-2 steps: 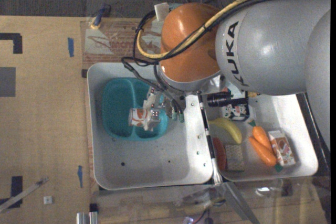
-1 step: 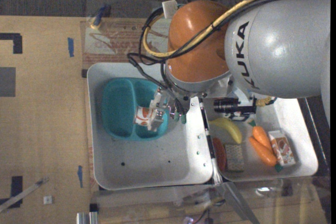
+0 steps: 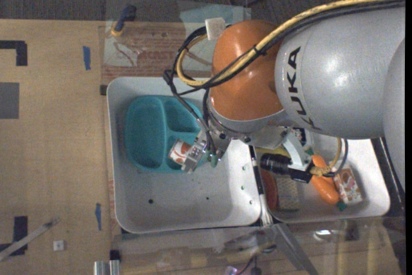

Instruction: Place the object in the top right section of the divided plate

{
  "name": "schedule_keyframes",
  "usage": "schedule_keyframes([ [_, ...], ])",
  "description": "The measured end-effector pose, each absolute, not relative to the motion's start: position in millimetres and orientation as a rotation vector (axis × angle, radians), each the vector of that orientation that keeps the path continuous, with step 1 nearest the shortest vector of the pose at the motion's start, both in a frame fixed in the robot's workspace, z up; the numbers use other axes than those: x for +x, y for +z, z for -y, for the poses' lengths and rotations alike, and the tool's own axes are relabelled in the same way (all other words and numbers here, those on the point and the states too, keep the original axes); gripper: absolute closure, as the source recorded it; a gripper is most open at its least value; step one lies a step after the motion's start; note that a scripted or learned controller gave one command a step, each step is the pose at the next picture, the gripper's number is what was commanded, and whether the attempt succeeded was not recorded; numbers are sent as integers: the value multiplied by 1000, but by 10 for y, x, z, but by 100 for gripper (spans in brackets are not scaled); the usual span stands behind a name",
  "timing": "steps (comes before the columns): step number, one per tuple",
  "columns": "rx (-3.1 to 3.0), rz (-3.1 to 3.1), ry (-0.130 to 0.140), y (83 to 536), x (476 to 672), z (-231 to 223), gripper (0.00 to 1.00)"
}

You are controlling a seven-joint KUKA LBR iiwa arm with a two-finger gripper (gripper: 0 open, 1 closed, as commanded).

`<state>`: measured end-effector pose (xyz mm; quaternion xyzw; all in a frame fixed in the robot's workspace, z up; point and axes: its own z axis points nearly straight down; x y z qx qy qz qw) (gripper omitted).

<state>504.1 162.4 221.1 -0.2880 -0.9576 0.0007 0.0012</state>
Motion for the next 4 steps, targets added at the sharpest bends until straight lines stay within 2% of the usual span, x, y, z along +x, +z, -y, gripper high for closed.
schedule_keyframes([
  [1, -907, 3008, 0, 2300, 5059, -1617, 100],
  [2, -851, 3028, -2, 2315, 5516, -1769, 100],
  [3, -900, 3013, -1, 3536, 6021, -2039, 100],
  [4, -806, 3036, 1, 2785, 5161, -1438, 100],
])
